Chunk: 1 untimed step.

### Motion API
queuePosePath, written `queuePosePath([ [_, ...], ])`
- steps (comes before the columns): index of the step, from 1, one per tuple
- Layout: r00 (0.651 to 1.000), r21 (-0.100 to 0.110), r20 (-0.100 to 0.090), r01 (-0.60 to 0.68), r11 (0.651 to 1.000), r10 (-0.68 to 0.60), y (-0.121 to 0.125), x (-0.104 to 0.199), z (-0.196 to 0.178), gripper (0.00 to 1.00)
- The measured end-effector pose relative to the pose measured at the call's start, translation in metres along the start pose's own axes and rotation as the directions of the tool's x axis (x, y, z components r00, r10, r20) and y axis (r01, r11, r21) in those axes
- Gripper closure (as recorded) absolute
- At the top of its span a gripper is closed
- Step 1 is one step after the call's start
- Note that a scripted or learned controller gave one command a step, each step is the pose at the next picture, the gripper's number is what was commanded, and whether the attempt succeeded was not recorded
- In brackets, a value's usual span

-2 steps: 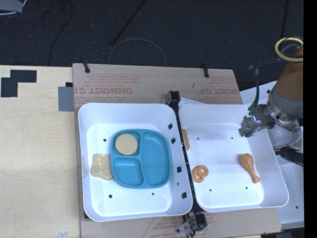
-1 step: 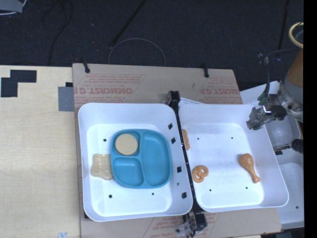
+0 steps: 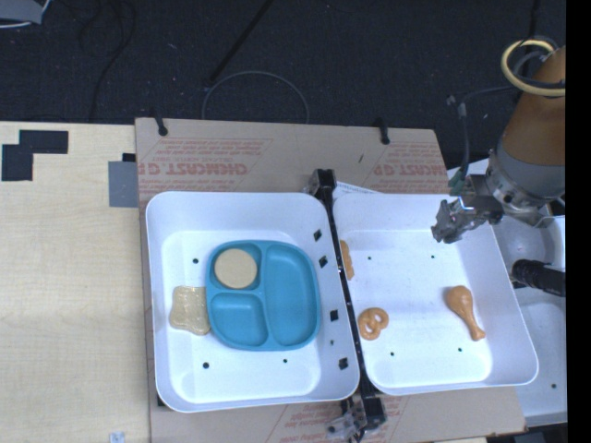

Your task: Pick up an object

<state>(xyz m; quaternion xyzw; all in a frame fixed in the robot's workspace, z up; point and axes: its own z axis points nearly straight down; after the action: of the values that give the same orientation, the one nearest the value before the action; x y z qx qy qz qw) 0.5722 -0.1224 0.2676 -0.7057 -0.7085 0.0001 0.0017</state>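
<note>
In the right bin lie a tan drumstick-shaped toy near the right wall and a small brown pretzel toward the left. A thin tan piece rests against the divider. My gripper hangs over the right bin's far right corner, above and beyond the drumstick, with nothing seen between its fingers. The left bin holds a blue divided plate with a round tan cookie in its upper-left compartment, and a pale bread slice beside the plate's left edge.
The two bins sit on a cardboard sheet over a pale wooden bench. A black clip bar runs between the bins. The arm's orange band rises at the far right.
</note>
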Motion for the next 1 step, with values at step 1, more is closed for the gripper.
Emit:
queuePosePath([
  [1, 1.0, 0.001, 0.0, 0.0, 1.0, 0.0, -0.0089, 0.0502, -0.0003, 1.0],
])
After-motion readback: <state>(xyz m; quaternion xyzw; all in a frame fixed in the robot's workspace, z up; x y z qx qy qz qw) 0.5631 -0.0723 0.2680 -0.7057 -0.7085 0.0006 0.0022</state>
